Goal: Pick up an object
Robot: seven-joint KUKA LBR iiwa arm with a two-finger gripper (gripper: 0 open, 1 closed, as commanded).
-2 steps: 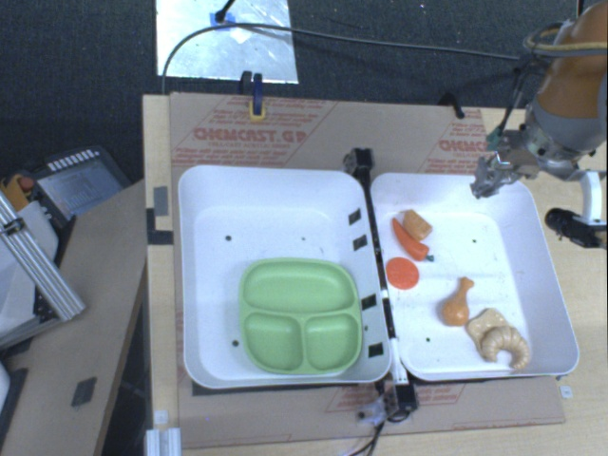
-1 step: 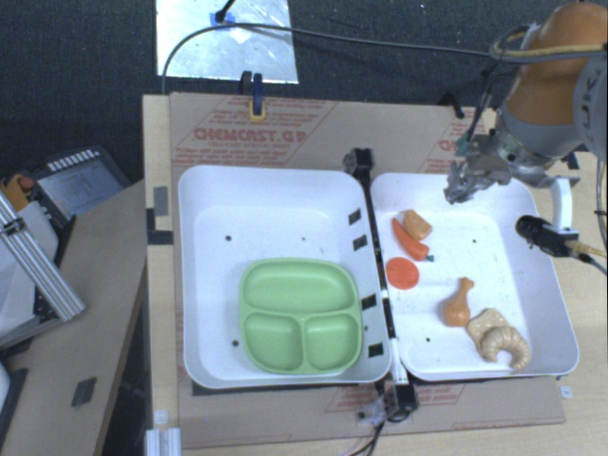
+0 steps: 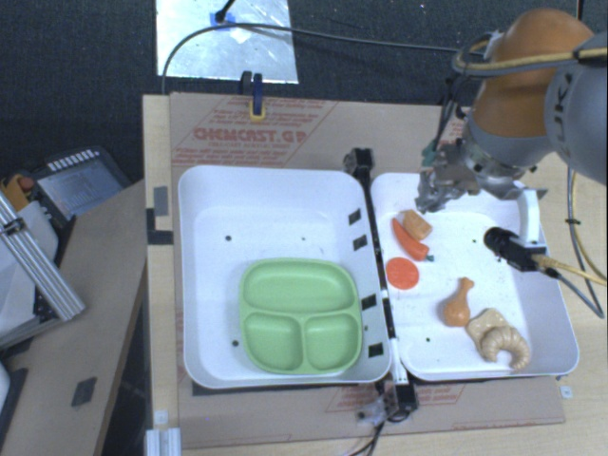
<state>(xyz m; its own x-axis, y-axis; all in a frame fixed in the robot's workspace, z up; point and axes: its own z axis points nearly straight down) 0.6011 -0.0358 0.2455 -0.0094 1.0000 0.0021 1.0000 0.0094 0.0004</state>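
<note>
You are looking down on a counter (image 3: 161, 255) that is carrying two shallow white plastic bins side by side. The left bin (image 3: 204, 255) is holding a pale green plastic plate with three compartments (image 3: 299, 314), lying flat toward the near side of the bin.

The right bin (image 3: 556, 340) is holding the toy foods. A small tan chunk like a piece of bread (image 3: 415, 224) is sitting near the far left of the bin, touching the upper end of an orange carrot-shaped piece (image 3: 408, 240) that is lying at a slant. Just below the carrot, a flat orange-red round slice (image 3: 402, 273) is lying near the bin's left wall. Toward the middle, a brown plastic chicken drumstick (image 3: 458, 303) is resting, and beside it at the near right a beige croissant (image 3: 501, 336) is lying.

Your grey arm with the orange band (image 3: 522, 74) is reaching in from the right, and its hand (image 3: 435, 194) is hanging over the far left part of the right bin, just above the tan chunk. I cannot tell how its jaws are set, and nothing is visibly gripped between them. A black cylindrical part (image 3: 508, 245) is sticking out over the bin's right side.
</note>
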